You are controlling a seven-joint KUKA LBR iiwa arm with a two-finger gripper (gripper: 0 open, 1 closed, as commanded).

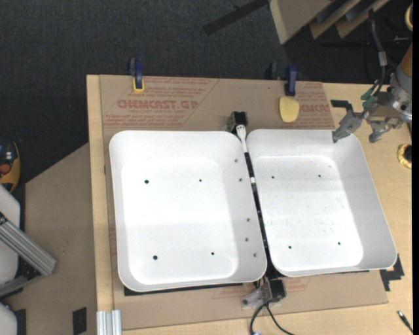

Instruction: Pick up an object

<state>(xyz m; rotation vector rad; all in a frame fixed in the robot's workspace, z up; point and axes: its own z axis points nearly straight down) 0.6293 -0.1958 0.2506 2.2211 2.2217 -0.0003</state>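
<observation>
My gripper [359, 132] hangs at the far right corner of the right bin [366, 196], just above its rim. Its two grey fingers [342, 130] are spread apart, so it is open with nothing between them. A small pale yellow rounded object [289, 109] lies on the brown board behind the right bin, to the left of the gripper and apart from it. The left bin [124, 196] sits beside the right one, with white floors and small dark dots showing in both.
Blue clamps [137, 70] [290, 78] hold the brown board [170, 101] at its far edge. A black bracket and cable [239, 124] run along the seam between the bins. More cable hangs at the front edge [265, 298]. Wooden pieces [314, 16] stand behind the bench.
</observation>
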